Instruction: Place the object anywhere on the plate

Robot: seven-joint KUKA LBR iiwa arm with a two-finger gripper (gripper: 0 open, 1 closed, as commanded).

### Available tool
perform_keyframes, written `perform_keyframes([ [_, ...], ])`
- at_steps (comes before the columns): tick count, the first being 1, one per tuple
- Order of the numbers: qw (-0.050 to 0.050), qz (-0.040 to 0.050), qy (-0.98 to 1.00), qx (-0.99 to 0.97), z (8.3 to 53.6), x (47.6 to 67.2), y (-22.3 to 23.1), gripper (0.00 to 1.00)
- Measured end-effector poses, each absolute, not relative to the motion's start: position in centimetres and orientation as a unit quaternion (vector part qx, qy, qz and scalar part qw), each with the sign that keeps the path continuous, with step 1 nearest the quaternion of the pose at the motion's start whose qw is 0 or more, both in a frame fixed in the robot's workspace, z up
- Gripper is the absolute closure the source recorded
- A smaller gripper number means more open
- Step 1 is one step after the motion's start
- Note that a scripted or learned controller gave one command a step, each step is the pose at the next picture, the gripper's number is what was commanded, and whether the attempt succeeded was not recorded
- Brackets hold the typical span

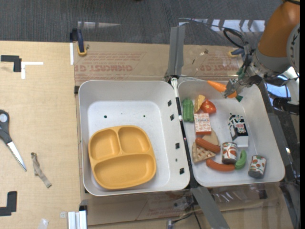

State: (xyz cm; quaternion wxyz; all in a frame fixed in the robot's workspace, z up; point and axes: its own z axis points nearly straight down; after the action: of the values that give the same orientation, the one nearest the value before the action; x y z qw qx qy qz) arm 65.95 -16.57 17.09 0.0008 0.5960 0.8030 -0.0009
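The gripper (232, 90) hangs over the right bin (271, 128) with an orange carrot (217, 86) beside it (grasp: cannot tell) — the yellow plate (123, 156) awaits.

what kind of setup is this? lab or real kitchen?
Most likely a robot lab bench, not a kitchen: two white bins sit on a cardboard-lined bench, the food is toys such as a small carrot, and scissors lie beside them.
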Motion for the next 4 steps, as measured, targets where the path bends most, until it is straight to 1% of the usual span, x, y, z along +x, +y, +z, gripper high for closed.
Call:
perform_keyframes([
  [1, 0.001, 0.0000, 0.873, 0.488, 28.8, 54.8, -11.6, 1.00],
  [2, 0.001, -0.0001, 0.880, 0.475, 31.7, 47.9, -5.6, 1.00],
  [3, 0.000, -0.0007, 0.869, 0.495, 29.9, 49.5, 1.2, 1.00],
  [4, 0.000, -0.0006, 0.909, 0.416, 29.2, 47.9, 8.0, 1.00],
])
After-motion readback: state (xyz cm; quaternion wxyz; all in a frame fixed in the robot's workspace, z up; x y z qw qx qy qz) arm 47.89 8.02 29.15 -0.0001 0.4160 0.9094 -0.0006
